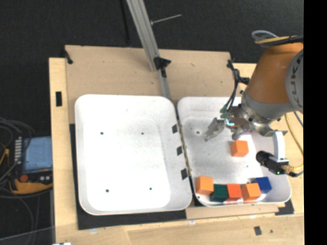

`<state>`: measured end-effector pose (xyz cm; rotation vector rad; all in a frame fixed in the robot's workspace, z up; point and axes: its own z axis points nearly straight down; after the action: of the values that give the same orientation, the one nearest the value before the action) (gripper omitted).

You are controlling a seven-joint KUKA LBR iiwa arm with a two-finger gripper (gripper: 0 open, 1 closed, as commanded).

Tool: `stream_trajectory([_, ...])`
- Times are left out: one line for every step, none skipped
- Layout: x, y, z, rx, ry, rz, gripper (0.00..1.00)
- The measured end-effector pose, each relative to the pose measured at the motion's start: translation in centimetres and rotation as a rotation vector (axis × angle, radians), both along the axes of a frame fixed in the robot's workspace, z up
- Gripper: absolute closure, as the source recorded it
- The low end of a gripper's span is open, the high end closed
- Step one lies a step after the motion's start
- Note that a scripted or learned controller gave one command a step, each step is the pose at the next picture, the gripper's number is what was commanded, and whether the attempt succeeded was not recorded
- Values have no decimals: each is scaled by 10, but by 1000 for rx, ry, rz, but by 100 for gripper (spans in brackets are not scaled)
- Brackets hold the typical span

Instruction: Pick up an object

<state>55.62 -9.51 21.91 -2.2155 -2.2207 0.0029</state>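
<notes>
1. The arm [273,80] is reaching in from the right over the right bin [196,111], its gripper [225,126] hanging above the bin's upper middle with the two fingers standing apart and nothing between them.

2. Nothing is being carried: judging by the blocks all lying on the bin floor, the pick is not yet made, and the closing and lifting are all left to do.

3. One orange block [239,148] is sitting alone just below and to the right of the gripper, apart from it; it looks the nearest candidate.

4. Five more blocks are lining the bin's near edge: an orange one [205,184], a green one [220,192], two further orange ones [234,190] [251,191], and a blue one [263,184], packed side by side and likely harder to grip cleanly.

5. The left bin [127,152] is showing a few dark specks on its floor.

6. No brand, label or legible writing is appearing on the bins, blocks or arm; a mark on the arm's grey casing at the right edge is cut off and unreadable.
</notes>
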Motion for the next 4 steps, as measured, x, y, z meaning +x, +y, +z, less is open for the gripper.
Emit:
stream_trajectory([1,0,2,-1,-6,-3,0])
stream_trajectory([5,-8,-43,-4,0,-6,0])
stream_trajectory([8,-9,-87,-4,0,-8,0])
stream_trajectory([9,-11,-122,-5,-7,-7,0])
